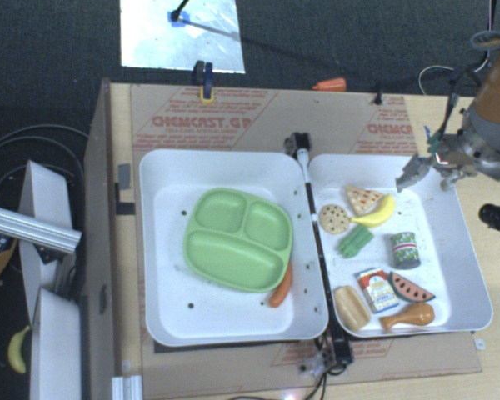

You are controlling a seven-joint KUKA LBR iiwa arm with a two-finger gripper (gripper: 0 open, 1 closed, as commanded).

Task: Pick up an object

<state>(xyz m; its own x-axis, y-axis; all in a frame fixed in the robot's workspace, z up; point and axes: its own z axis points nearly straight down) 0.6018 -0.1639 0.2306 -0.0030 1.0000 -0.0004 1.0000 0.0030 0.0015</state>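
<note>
The gripper (410, 178) hangs above the right bin's (467, 248) far edge; whether it is released or clenched I cannot tell. Nearest it lies a yellow banana (378, 213), curved, its long axis slanting from lower left up to the right, just beside a pizza slice (363, 198) and a cookie (333, 218).

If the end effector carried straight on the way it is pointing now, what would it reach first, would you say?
The end effector points down and left into the right bin. Its line likely meets the pizza slice first, with the banana just beside; depth is unclear.
</note>
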